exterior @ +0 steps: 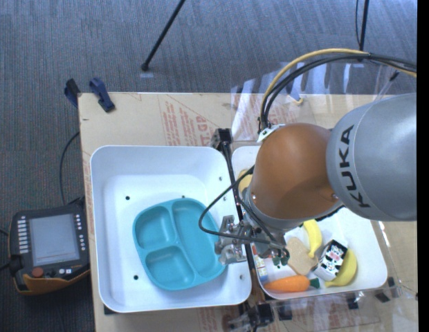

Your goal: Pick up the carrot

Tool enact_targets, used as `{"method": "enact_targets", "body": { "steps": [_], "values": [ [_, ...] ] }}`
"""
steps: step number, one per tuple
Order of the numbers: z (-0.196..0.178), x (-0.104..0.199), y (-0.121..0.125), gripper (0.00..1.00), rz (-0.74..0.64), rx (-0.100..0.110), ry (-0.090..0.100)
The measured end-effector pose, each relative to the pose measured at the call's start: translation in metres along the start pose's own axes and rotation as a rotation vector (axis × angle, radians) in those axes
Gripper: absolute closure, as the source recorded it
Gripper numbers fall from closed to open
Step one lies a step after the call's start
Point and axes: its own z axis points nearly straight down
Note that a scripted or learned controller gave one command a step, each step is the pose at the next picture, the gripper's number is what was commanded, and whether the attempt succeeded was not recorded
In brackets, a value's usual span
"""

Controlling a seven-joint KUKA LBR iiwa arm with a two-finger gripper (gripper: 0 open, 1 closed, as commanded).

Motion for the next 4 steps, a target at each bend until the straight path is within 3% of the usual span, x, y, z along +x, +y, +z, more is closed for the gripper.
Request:
{"method": "enact_targets", "body": {
  "steps": [1,2,3,4],
  "values": [
    [0.000,-0.003,-0.060,1.00,0.009,0.002,-0.001],
    [0.000,-0.008,0.020,1.00,-0.061,-0.002,-0.001],
    [0.079,-0.031,0.065,1.00,-0.161,0.000,0.007],
    [0.067,-0.025,0.137,1.00,-0.092,0.003,-0.002]
  ]
}}
